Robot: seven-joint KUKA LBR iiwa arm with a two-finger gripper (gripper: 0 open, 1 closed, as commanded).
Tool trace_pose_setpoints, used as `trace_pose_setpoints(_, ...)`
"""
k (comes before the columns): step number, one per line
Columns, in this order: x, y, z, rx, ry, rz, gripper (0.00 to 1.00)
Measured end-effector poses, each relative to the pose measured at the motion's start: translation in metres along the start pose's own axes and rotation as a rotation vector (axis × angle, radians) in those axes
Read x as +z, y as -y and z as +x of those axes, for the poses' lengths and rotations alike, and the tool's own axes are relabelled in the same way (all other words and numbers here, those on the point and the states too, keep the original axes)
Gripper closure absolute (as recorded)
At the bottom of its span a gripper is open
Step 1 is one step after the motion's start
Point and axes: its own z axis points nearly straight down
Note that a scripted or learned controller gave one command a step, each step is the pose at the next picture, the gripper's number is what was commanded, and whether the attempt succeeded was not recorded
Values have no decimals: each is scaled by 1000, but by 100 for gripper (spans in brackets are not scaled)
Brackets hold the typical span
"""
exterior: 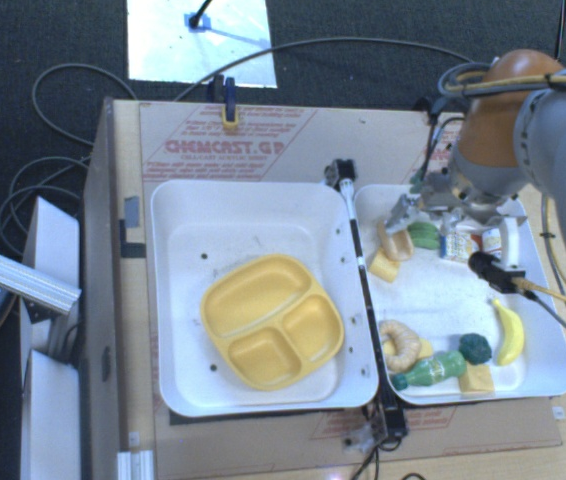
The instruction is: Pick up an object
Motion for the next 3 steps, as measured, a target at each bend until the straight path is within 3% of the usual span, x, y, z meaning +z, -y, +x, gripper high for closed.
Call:
trace_pose_setpoints(1,50,-9,2,-2,3,-8,0)
trace_pose_setpoints(2,40,-9,2,-4,2,-11,100)
trace_pose_setpoints(3,-38,41,67,-3,-1,-2,100)
